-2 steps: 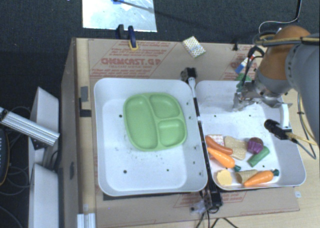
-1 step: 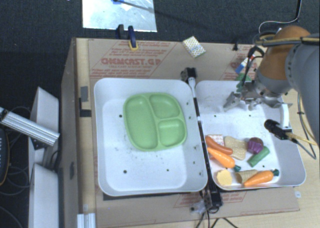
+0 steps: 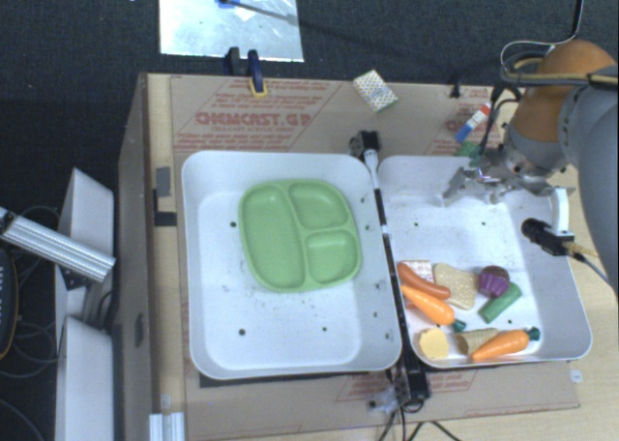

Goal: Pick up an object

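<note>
Grey gripper seemingly above right bin

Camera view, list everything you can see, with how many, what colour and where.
Bins: two, white, side by side on the bench.
Divided plate: one, green, in the left bin.
Toy carrots: three, orange, near end of the right bin.
Cracker: one, tan, among the carrots.
Purple toy vegetable: one, beside the cracker.
Green toy vegetable: one, below the purple one.
Arm: one, grey and orange, over the right bin's far end.
Gripper: one, metal, low over the right bin's far end.
</note>
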You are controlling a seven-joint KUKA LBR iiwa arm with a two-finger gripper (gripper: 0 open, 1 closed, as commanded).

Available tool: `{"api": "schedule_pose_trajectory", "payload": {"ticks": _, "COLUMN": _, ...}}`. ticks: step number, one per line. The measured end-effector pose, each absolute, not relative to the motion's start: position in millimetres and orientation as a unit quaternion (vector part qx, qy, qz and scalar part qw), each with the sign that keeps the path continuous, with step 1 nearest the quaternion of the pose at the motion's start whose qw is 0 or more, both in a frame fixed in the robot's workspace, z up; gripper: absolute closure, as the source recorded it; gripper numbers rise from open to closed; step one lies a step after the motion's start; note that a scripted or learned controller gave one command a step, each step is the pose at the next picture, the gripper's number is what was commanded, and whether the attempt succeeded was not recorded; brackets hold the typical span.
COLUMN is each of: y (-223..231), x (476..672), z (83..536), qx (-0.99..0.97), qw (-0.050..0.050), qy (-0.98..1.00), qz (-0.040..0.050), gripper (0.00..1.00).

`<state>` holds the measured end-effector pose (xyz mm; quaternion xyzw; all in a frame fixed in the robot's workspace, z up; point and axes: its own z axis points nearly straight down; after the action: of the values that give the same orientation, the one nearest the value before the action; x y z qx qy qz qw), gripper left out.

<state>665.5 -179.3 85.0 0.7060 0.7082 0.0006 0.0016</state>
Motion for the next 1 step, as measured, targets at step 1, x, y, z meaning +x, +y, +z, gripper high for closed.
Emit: {"api": "schedule_pose_trajectory", "payload": {"ticks": 1, "y": -205.3, "x": 669.6, "z": 85.9, "qx": 0.706, "qw": 0.0, "qy": 0.709, "qz": 0.0012, "gripper": 0.0}}
